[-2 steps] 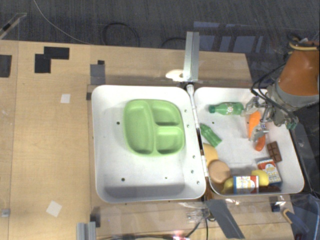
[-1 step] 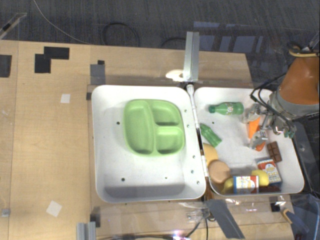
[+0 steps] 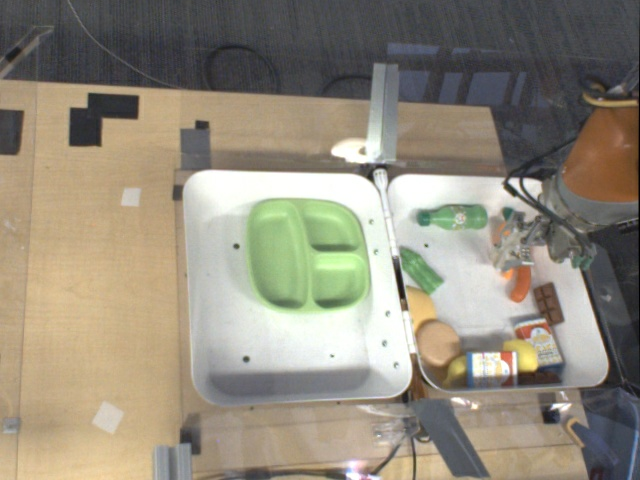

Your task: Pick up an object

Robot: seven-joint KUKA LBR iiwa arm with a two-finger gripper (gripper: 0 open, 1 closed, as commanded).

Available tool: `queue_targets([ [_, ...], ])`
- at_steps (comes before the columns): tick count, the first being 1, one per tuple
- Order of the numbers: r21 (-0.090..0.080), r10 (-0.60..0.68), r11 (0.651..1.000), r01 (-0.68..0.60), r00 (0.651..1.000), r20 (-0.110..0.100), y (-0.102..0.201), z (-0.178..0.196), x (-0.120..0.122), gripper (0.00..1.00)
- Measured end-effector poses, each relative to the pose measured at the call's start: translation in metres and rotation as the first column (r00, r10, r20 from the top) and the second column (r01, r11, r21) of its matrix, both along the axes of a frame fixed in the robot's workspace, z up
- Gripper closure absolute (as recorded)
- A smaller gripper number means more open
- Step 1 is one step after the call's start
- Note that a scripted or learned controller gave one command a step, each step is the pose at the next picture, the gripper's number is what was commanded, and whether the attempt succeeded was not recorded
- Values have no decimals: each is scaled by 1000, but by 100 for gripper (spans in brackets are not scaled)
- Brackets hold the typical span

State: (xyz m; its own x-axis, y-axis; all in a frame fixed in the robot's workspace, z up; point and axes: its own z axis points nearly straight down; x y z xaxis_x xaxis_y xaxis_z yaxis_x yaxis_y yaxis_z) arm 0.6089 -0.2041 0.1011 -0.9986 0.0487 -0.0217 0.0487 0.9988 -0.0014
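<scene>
The right bin holds several small items. A green bottle lies near its far wall and a green packet leans at its left wall. An orange carrot-like piece lies at mid-right, with a brown chocolate bar beside it. Along the near wall sit a round brown bun, a blue-labelled bottle, a yellow lemon and a small carton. My gripper hangs low over the bin, just above the far end of the orange piece.
The left bin holds a green divided plate. A metal post stands behind the seam between the bins. The arm's orange band and cables hang over the right bin's far right corner.
</scene>
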Motion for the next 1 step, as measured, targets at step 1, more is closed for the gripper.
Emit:
queue_targets([
  [1, 0, 0, 1000, 0, 1000, -1, 0, -1, 0, 0],
])
